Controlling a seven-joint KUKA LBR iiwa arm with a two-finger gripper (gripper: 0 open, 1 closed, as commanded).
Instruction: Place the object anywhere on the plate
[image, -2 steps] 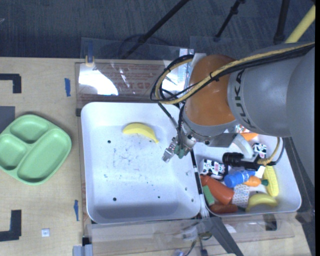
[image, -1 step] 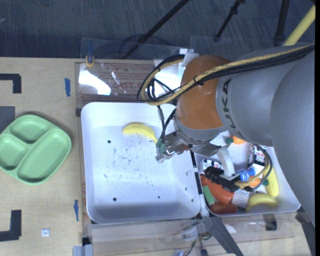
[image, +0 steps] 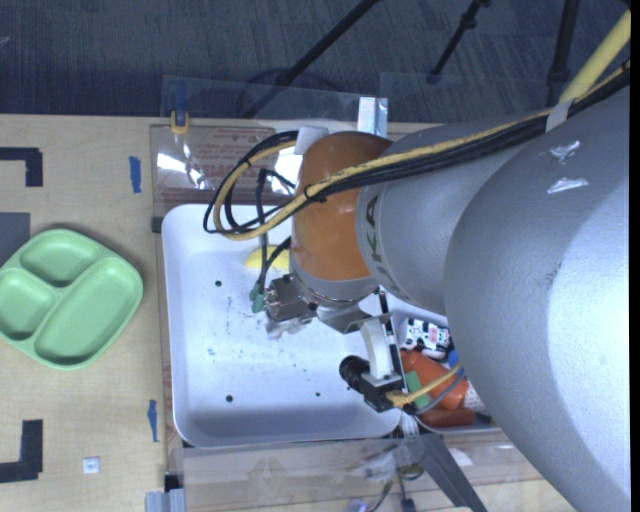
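Observation:
The green divided plate (image: 66, 297) lies on the wooden bench, left of the white bin (image: 200, 395). My gripper (image: 283, 303) hangs low over the middle of that bin, below the arm's orange band, and the arm covers most of it. A yellow object (image: 260, 259) peeks out from under the wrist at the bin's upper middle, just above the gripper. I cannot tell whether they touch. An orange-red object (image: 443, 388) and a white item with dark markings (image: 427, 336) lie at the bin's right side, partly hidden by the arm.
The arm's large grey body covers the right half of the view and the second bin. Yellow and black cables (image: 232, 197) loop off the wrist over the bin's back left. Blue tape marks (image: 135, 172) sit on the bench between plate and bin.

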